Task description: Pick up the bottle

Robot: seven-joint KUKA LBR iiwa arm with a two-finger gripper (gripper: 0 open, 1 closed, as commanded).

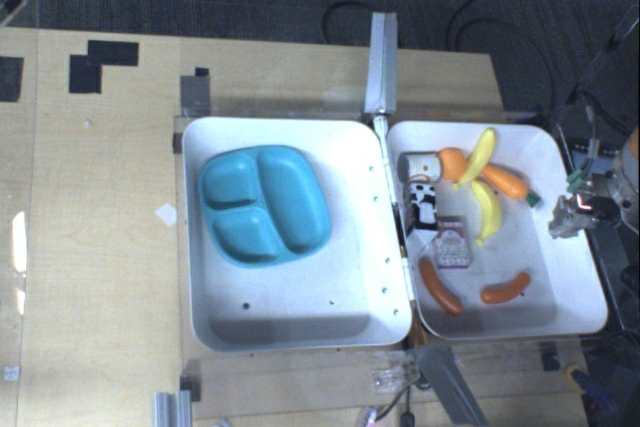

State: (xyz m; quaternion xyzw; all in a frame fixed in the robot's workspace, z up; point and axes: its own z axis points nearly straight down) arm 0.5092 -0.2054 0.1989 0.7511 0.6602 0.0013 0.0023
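Note:
The bottle (423,198) is small and white with black patches. It lies against the left wall of the right bin (560,315), just below a white and orange piece. My gripper (574,212) hangs over the right rim of that bin, well to the right of the bottle and apart from it. Between the two lie two yellow bananas (484,185) and an orange carrot (506,181).
The right bin also holds a pink packet (452,245), two sausages (440,287) (504,289) and a second carrot (452,163). A blue divided plate (264,203) sits in the left bin (300,320). A metal post (382,65) stands behind the divider.

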